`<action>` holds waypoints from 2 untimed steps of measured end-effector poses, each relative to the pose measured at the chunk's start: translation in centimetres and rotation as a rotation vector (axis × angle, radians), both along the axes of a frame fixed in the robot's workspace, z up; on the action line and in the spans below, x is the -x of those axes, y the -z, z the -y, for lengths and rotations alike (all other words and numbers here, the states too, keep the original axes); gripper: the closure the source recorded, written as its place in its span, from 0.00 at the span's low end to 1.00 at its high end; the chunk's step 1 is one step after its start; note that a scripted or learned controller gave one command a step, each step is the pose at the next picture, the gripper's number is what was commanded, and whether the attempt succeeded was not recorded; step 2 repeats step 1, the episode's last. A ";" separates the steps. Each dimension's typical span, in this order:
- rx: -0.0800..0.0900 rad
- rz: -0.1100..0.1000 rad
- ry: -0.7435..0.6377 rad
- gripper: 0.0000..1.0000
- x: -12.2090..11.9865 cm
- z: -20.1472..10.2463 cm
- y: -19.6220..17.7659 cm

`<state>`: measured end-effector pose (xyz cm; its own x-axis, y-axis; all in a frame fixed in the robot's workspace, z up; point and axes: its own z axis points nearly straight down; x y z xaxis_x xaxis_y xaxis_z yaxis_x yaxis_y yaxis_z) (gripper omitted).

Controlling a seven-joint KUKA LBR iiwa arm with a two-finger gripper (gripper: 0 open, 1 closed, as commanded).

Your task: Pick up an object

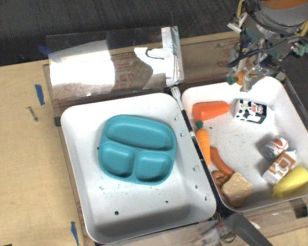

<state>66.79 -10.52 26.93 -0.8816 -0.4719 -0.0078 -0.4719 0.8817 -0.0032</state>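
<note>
Clutter filled the right bin [307, 139]: an orange carrot [210, 109], a patterned card [250, 111], a hot dog [221, 163], bread [237, 187], a small carton [280, 167] and a lemon [291, 181]. A teal tray [136, 148] lay in the left bin [87, 178]. At the right bin's far corner hung the gripper [251, 73]; I could not tell its state, and nothing showed in it. Carton and lemon touched, so a grasp might nudge both. No print was readable.

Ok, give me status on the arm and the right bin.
End effector above right bin's far edge, nothing seen held. Carrot, black-and-white card, lemon lying untouched in bin. Nothing blocking the descent.
</note>
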 end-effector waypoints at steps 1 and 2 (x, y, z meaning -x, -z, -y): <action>-0.001 -0.006 -0.019 1.00 0.0 1.5 3.5; -0.001 -0.006 -0.019 1.00 0.0 1.5 3.5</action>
